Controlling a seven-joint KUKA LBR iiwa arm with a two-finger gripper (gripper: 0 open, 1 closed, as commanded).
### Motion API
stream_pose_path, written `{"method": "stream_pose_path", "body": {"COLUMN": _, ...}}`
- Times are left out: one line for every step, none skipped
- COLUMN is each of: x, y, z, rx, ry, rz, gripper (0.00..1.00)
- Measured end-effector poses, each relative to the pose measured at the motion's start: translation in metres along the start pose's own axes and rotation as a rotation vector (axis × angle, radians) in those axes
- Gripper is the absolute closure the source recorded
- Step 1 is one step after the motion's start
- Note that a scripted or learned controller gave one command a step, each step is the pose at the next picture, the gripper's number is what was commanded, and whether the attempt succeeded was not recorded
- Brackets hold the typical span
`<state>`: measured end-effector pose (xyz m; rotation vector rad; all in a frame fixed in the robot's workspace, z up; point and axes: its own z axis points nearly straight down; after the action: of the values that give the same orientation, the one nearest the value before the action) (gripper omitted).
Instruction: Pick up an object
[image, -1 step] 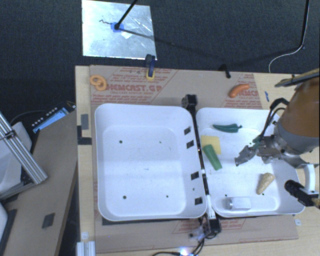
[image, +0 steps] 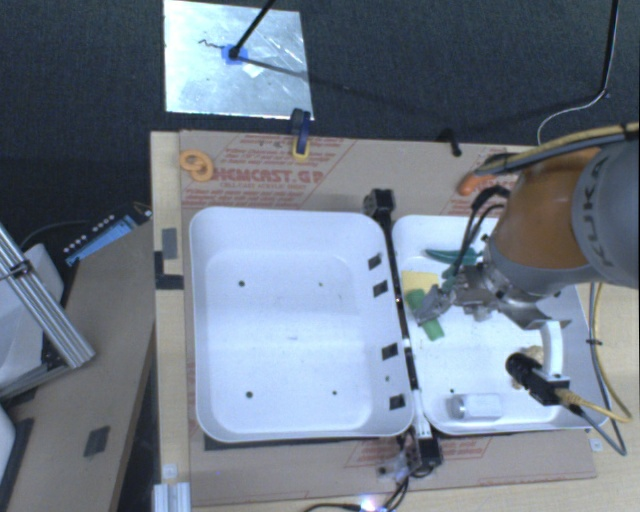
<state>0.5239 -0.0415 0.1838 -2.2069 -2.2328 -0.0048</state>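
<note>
While the arm (image: 560, 215) reaches in from the right over the right bin (image: 500, 425), its gripper (image: 438, 300) sits low near that bin's left wall, among a yellow piece (image: 418, 283), a green block (image: 432, 327) and a teal object (image: 447, 257). Whether the jaws are spread or pinching anything, I cannot tell; they look blurred. A clear-grey item (image: 475, 405) lies near the bin's front edge. The left bin (image: 290, 420) sits alongside.

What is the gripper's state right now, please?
Gripper: low in the right bin over a green object and a yellow object; open or closed cannot be told.
</note>
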Motion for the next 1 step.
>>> {"method": "stream_pose_path", "body": {"x": 0.0718, "y": 0.0821, "z": -0.1083, "rx": -0.019, "ry": -0.001, "rz": -0.002, "gripper": 0.00}}
